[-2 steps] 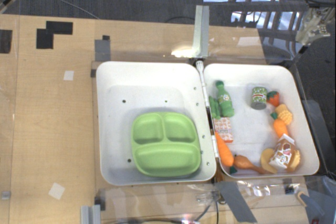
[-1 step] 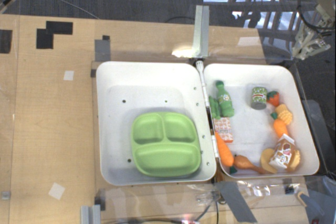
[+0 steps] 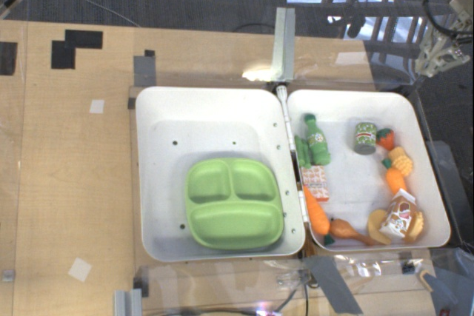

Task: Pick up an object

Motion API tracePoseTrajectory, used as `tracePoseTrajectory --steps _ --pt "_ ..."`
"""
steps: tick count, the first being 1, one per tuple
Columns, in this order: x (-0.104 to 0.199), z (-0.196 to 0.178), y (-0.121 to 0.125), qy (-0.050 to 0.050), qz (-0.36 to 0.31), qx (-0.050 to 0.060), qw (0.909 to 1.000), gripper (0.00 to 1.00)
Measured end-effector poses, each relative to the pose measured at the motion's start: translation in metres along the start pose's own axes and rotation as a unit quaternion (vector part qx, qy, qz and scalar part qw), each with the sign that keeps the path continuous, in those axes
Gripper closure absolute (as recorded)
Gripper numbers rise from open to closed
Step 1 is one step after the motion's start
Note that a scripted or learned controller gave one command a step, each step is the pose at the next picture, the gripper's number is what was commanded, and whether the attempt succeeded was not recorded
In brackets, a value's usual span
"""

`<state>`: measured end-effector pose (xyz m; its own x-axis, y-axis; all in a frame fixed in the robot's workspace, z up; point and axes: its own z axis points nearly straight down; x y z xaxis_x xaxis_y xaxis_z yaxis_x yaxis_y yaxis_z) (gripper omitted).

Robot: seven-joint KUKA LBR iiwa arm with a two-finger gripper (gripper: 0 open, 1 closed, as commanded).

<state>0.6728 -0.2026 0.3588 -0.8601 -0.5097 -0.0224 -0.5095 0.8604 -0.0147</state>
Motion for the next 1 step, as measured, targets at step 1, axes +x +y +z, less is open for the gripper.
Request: tracePoseTrajectory --steps 1 --pt "0.0029 -0.0224 -0.0009 0.005 0.012 -0.003 0.9999 1.00"
